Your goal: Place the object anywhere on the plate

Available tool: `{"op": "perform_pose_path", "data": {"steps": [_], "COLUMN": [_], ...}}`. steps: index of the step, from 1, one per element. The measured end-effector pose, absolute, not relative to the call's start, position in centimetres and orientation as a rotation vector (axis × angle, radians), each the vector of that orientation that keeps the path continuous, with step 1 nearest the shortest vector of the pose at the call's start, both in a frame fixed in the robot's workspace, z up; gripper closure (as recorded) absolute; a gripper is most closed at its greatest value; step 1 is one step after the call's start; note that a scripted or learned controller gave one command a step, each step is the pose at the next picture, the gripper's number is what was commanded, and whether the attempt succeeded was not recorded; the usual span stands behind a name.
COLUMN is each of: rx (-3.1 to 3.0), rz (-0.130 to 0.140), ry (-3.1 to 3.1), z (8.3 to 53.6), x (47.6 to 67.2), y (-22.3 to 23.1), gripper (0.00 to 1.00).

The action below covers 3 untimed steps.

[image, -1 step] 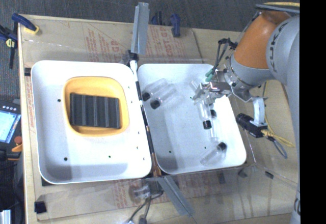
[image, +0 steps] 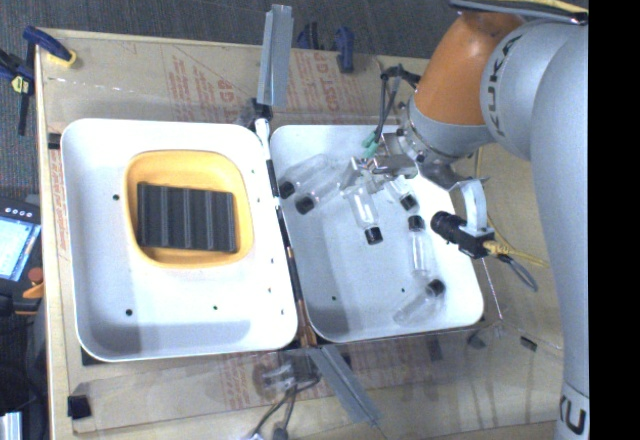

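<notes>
The arm (image: 520, 108) is seen reaching into the right bin (image: 330, 318), with the gripper (image: 372, 168) set low among clear vials with black caps (image: 368, 218). Whether anything is clamped cannot be told. The plate (image: 190, 166), yellow-rimmed with a dark ribbed centre, lies in the left bin (image: 100, 328), well apart from the vials. A miss is judged likely: the transparent vials lie close together and could roll or be knocked aside. Their outlines are hard to make out against the white bin.
</notes>
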<state>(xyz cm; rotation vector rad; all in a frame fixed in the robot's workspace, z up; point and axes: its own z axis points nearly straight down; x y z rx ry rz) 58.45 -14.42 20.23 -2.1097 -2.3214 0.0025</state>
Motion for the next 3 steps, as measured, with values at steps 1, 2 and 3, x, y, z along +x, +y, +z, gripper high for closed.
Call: {"op": "perform_pose_path", "data": {"steps": [1,2,3], "rx": [-1.872,-1.557,-1.558], "rz": [0.003,0.004,0.004], "ry": [-2.520,-2.723,-2.724], "z": [22.0,19.1,19.1], "x": [60.8,61.3,61.3], "y": [-7.0,-1.6,-1.7], "gripper": [1.00,1.00,0.00]}}
